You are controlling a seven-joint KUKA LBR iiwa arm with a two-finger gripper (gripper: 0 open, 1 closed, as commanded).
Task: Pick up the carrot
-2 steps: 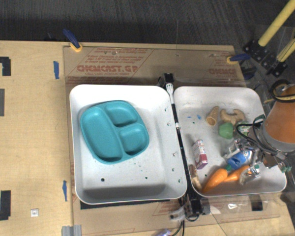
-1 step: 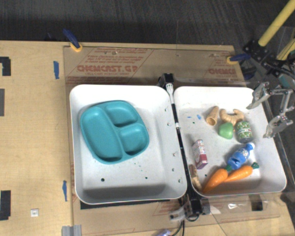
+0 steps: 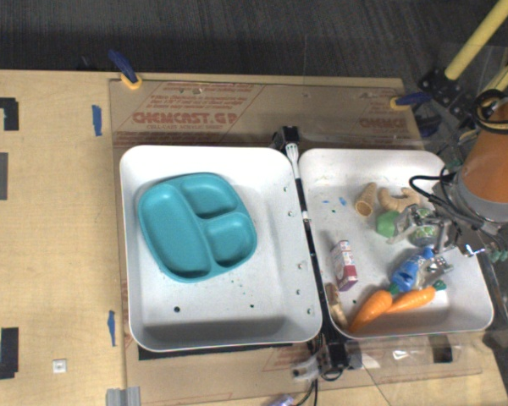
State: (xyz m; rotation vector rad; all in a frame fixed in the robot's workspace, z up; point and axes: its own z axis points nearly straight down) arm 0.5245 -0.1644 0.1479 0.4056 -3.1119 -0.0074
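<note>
The carrot (image 3: 388, 304) is orange and long. It lies on its side near the front edge of the right bin (image 3: 470, 311), its thick end toward the left. My gripper (image 3: 430, 245) hangs over the right side of that bin, a little behind the carrot and apart from it. The grey arm with its orange band (image 3: 495, 166) comes in from the right. Cables and metal parts clutter the gripper's tip.
Around the gripper lie a blue toy (image 3: 404, 274), a green piece (image 3: 388, 223) and tan wooden pieces (image 3: 370, 200). A small red and white packet (image 3: 345, 263) sits left of the carrot. The left bin (image 3: 152, 311) holds a teal divided plate (image 3: 196, 225).
</note>
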